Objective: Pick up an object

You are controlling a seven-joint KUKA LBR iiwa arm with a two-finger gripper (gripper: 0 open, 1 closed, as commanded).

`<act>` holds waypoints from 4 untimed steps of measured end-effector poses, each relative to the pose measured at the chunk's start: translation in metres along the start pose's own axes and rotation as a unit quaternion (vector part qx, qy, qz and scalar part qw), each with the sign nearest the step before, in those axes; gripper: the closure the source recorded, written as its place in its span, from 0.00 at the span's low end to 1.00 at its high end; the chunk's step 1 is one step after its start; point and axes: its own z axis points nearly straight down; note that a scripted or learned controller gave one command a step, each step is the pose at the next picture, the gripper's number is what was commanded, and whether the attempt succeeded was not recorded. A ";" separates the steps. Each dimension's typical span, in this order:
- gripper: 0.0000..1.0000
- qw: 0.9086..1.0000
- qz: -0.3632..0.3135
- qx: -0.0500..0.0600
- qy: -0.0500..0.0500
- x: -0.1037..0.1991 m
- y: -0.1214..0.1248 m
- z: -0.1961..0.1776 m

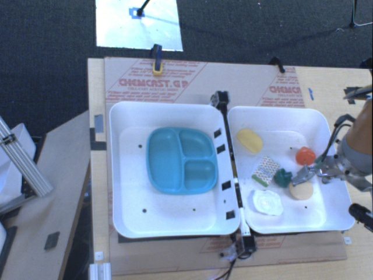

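The right bin (pixel 315 121) holds several small objects: a yellow lump (pixel 249 140), a white-and-green patterned piece (pixel 266 170), a dark green piece (pixel 282 178), a red-orange ball (pixel 305 155), a tan round piece (pixel 301 191) and a white disc (pixel 267 202). My gripper (pixel 309 175) reaches in from the right, low over the bin. It sits just above the tan piece, between the red-orange ball and the dark green piece. Nothing is visibly lifted off the bin floor.
The left bin (pixel 125 156) holds a blue divided plate (pixel 180 160). A black divider with clips (pixel 227 156) runs between the bins. The arm's grey body (pixel 356 156) and cables (pixel 335 134) hang over the right bin's right rim.
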 end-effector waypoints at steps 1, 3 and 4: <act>0.00 1.000 0.000 0.000 0.000 0.000 0.001 0.045; 1.00 1.000 -0.001 -0.003 -0.001 -0.005 0.006 -0.012; 1.00 1.000 -0.002 -0.004 -0.002 -0.004 0.002 -0.074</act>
